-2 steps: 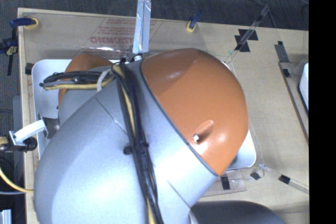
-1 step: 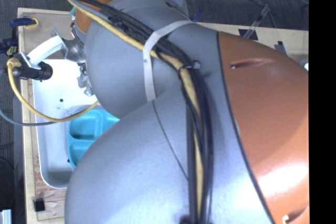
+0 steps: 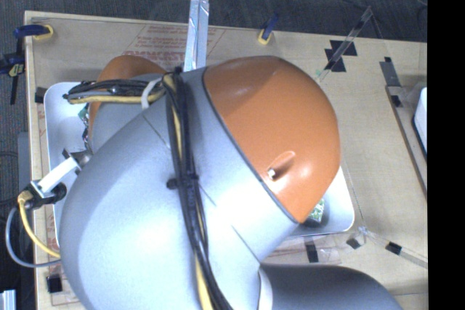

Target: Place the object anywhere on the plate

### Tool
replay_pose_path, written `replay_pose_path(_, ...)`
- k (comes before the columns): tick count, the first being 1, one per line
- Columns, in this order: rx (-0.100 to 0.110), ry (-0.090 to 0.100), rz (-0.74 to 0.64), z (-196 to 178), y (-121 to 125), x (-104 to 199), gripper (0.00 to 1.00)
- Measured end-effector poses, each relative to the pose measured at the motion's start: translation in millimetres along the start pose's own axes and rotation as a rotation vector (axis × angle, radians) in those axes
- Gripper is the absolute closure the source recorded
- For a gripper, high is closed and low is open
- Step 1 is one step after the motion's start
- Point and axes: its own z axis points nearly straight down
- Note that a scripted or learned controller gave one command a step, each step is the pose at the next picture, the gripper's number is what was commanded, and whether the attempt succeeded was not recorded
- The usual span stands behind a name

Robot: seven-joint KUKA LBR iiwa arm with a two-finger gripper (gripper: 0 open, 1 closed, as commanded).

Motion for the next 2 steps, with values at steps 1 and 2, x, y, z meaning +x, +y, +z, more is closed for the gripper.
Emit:
replay_pose_path(1,-0.002,0.019,0.254,4.6,-26.8,-15.8,1.00)
replay_pose_path(2,0.000,0.006,0.253,9.5,-28.8,-19.2,0.00)
